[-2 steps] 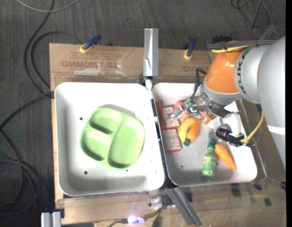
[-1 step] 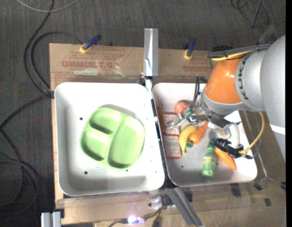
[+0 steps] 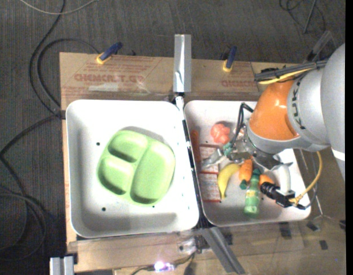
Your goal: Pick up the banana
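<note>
The yellow banana [image 3: 224, 179] lies curved in the right bin [image 3: 290, 216], near its middle, beside an orange carrot [image 3: 245, 173]. My gripper [image 3: 227, 152] hangs just above the banana's upper end, reaching in from the right under the orange wrist band [image 3: 273, 116]. The arm hides part of the bin behind it. Nothing is visibly lifted off the bin floor.
A green bottle [image 3: 252, 195] lies right of the banana, a pink fruit [image 3: 219, 132] sits at the back, and a flat red-and-white packet [image 3: 206, 173] rests against the left wall. The left bin [image 3: 79, 211] holds a green compartment tray [image 3: 136, 168].
</note>
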{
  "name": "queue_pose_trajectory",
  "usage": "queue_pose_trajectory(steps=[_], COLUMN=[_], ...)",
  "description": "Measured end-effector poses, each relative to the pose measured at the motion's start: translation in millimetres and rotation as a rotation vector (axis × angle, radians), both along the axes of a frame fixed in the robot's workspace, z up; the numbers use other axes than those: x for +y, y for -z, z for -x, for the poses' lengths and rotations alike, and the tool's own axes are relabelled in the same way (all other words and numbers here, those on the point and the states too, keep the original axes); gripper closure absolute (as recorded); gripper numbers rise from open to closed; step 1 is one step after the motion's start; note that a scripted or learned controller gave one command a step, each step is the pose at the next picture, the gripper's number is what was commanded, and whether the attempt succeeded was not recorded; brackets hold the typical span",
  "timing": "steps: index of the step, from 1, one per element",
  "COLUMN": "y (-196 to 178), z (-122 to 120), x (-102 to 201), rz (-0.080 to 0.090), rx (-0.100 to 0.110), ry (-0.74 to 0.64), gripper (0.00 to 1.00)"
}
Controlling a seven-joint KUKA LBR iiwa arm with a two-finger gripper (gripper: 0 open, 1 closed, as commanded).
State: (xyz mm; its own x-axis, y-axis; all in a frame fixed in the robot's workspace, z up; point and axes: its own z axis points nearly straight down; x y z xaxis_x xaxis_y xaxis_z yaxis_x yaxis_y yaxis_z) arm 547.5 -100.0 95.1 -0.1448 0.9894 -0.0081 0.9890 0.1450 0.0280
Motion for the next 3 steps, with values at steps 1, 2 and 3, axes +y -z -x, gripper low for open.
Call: queue_pose_trajectory(steps=[1,2,3], y=[0.2,0.8,1.2], z=[43.9,53.9,55.7], x=[-13.4,-6.5,-3.8], rz=[-0.016,-0.01,-0.023], rx=[-0.001,-0.004,0.005], ry=[0.333,0.353,0.655], gripper=[0.0,0.0,0.0])
